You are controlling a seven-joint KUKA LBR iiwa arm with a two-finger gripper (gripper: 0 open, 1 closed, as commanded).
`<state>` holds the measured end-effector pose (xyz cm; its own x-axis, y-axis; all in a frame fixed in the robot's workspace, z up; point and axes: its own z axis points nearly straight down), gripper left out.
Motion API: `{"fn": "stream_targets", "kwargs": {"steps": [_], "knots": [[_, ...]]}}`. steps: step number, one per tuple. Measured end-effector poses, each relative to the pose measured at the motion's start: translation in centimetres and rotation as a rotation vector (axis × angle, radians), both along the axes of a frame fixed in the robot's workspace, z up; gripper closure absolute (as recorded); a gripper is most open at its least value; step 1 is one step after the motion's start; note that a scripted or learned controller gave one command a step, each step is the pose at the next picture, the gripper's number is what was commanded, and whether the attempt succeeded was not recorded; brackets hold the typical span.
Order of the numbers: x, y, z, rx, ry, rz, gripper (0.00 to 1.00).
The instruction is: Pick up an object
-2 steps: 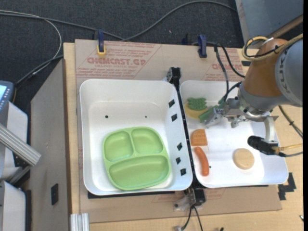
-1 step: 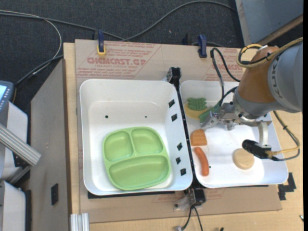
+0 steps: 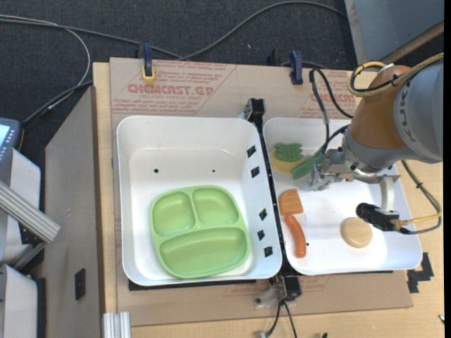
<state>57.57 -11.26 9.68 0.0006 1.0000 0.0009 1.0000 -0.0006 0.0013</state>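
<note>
Two white bins sat side by side on the bench; using the black divider (image 3: 262, 182) between them as reference. Left of the divider: left bin (image 3: 134, 189) held a green three-compartment tray (image 3: 201, 231), lying flat in the near half. Right of the divider: right bin (image 3: 331, 255) held the loose items. Orange block (image 3: 290, 202) and red-orange carrot-shaped piece (image 3: 297, 236) lay just beside the divider, touching end to end. A tan round bun-like object (image 3: 356, 232) sat further right, well apart from those two. A green leafy item (image 3: 287, 150) on a yellow piece (image 3: 282, 165) lay toward the far end. Gripper (image 3: 325, 176) was over the right bin, near the green item. Jaw state: can't tell, wrist blocked the view. Nothing visibly held.
</note>
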Motion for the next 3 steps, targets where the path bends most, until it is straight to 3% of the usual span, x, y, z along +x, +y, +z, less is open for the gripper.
{"fn": "stream_targets", "kwargs": {"steps": [3], "knots": [[1.8, 1.0, 14.6, -0.001, -0.006, 0.004, 1.00]]}}
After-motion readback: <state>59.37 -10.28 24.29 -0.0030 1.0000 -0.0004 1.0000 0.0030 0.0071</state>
